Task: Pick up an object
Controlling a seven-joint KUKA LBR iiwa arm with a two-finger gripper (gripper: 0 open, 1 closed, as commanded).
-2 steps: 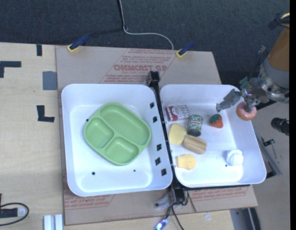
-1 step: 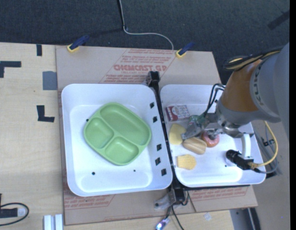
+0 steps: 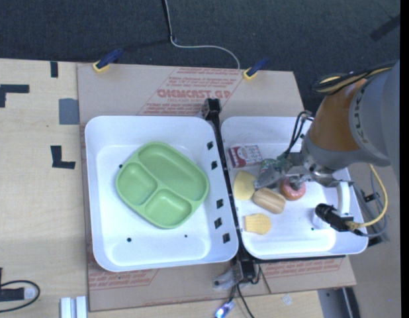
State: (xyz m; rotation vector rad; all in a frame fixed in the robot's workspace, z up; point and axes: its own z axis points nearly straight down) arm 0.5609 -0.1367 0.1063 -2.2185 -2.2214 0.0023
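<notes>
I'm looking down on a light wooden bench (image 3: 32, 197) with black tape marks, dark carpet (image 3: 79, 18) beyond its far edge, and a sheet of printed cardboard (image 3: 191, 91) clamped under the two bins by a pair of blue-and-yellow clips (image 3: 108, 59). A thin white cable (image 3: 191, 44) loops across the carpet down to the cardboard's far edge.

The left bin (image 3: 102, 244) holds a green divided plate (image 3: 162, 185) with three compartments, lying flat and turned at an angle, roughly in the bin's middle.

In the right bin (image 3: 284, 247), close to the divider, I see a red-and-white packet (image 3: 247, 155) toward the far side. Nearer to me is a round pale-yellow piece (image 3: 243, 186), touching a tan bread-roll shape (image 3: 269, 201) on its right. A ridged yellow piece (image 3: 257, 224) lies alone toward the near wall. A small red-and-white round object (image 3: 294, 190) lies just right of the roll.

The gripper (image 3: 277, 169) hangs over the middle of this bin, its tip just above the roll and beside the red object. I cannot tell how far its fingers are spread, or whether anything is between them. The grey arm (image 3: 360, 128) with its orange band comes in from the right.
</notes>
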